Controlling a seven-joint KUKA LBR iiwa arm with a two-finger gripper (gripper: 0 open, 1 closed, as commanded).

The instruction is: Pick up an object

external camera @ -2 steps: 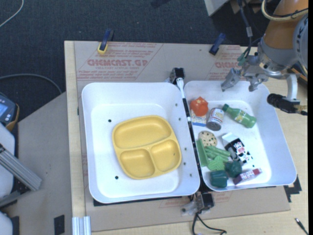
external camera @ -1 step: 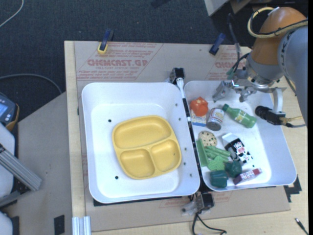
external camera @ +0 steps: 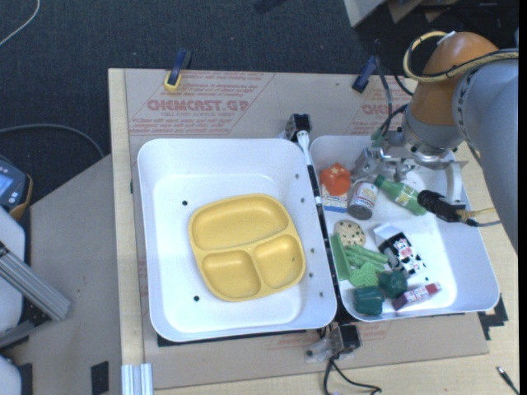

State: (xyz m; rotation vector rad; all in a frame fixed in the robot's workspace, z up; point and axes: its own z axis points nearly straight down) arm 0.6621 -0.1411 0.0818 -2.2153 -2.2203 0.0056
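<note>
Clutter [external camera: 380,253] fills the right bin [external camera: 473,262] — gripper [external camera: 380,161] low among it.

You see a yellow divided plate [external camera: 246,245] in the white left bin [external camera: 156,220]. The white right bin [external camera: 478,274] holds an orange toy [external camera: 335,177], a green bottle [external camera: 401,193], a black-and-white spotted cow [external camera: 403,253], and a tan cookie [external camera: 351,232] with dark dots.

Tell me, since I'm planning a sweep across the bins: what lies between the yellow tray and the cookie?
In the camera view, only bare white floor of the left bin and the two bins' meeting rims separate the yellow tray from the cookie.
</note>
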